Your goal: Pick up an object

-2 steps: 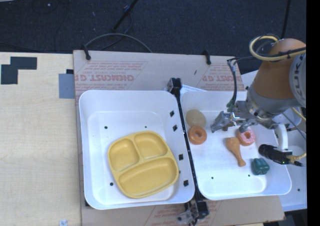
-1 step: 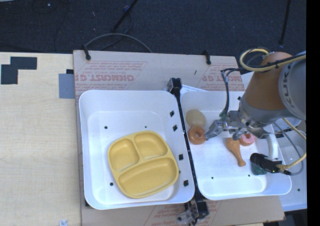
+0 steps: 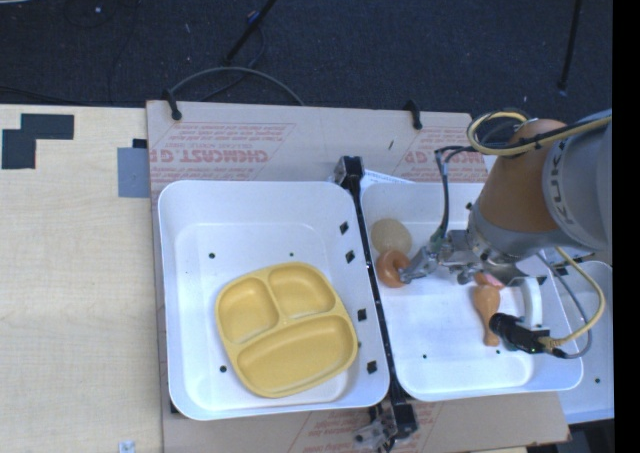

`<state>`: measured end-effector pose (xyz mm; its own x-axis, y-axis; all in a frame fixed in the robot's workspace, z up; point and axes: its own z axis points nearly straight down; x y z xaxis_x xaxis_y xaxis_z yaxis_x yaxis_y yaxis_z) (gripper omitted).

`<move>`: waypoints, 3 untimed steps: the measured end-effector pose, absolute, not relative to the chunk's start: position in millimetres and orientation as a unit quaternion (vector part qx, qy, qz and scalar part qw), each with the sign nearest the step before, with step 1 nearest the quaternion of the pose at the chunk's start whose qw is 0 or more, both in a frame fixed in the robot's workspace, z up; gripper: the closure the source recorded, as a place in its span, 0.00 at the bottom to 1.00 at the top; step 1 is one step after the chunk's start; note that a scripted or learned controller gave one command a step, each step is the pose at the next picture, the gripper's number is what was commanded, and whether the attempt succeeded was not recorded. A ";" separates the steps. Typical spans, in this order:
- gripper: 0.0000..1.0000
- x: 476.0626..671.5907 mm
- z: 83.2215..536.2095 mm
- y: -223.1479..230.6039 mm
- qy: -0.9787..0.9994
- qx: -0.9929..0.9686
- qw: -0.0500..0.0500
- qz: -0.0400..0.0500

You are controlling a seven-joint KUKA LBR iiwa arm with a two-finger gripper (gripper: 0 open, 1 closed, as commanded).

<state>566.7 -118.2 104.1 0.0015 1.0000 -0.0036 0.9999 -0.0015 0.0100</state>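
In the right bin (image 3: 450, 381), a small orange piece (image 3: 388, 269) lies by the left wall, just below a beige rounded lump (image 3: 392, 235). My gripper (image 3: 414, 267) reaches leftward from the grey and orange wrist (image 3: 515, 203), and its tip is right against the orange piece. Whether the piece is in its grasp cannot be made out. A tan drumstick-shaped item (image 3: 487, 309) lies under the wrist, to the right.
The left bin (image 3: 190, 241) holds a yellow divided plate (image 3: 288, 328). A black divider rail (image 3: 365, 281) runs between the bins. Cables (image 3: 575, 291) loop off the wrist over the right bin's right side, ending in a black plug (image 3: 512, 332).
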 end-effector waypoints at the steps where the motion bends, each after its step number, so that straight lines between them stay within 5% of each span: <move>1: 1.00 562.7 107.3 -117.5 0.705 0.709 -0.002 -0.001; 3: 1.00 570.1 205.5 -116.5 0.708 0.707 0.001 0.000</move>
<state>570.1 -116.5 205.5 -0.0014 1.0000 0.0000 1.0000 0.0014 0.0014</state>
